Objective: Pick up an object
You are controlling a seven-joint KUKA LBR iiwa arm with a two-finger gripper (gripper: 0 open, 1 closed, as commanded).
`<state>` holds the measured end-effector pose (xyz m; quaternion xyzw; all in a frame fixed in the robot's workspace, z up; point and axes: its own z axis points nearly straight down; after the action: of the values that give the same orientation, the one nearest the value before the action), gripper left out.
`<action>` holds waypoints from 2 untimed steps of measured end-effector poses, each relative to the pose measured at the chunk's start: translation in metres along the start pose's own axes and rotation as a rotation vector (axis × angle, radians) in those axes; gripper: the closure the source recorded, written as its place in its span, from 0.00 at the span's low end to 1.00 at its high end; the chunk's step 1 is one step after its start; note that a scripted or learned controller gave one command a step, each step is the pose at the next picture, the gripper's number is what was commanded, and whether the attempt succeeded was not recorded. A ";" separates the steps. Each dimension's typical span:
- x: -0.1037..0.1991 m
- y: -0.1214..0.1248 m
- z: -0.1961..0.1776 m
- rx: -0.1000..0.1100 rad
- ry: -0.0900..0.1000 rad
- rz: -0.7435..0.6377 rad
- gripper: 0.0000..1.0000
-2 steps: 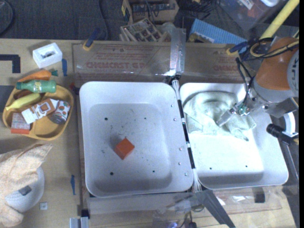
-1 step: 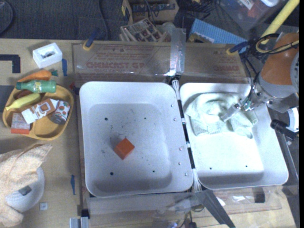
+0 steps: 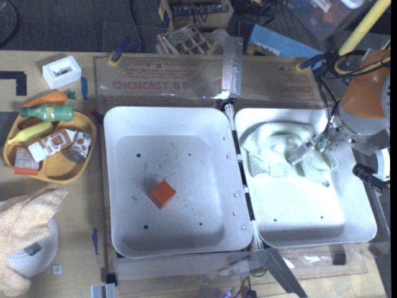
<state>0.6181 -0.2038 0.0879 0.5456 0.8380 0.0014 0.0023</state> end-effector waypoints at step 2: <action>0.014 -0.014 0.000 -0.001 -0.001 -0.186 0.00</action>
<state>0.5998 -0.1961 0.0882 0.4655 0.8850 0.0012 0.0031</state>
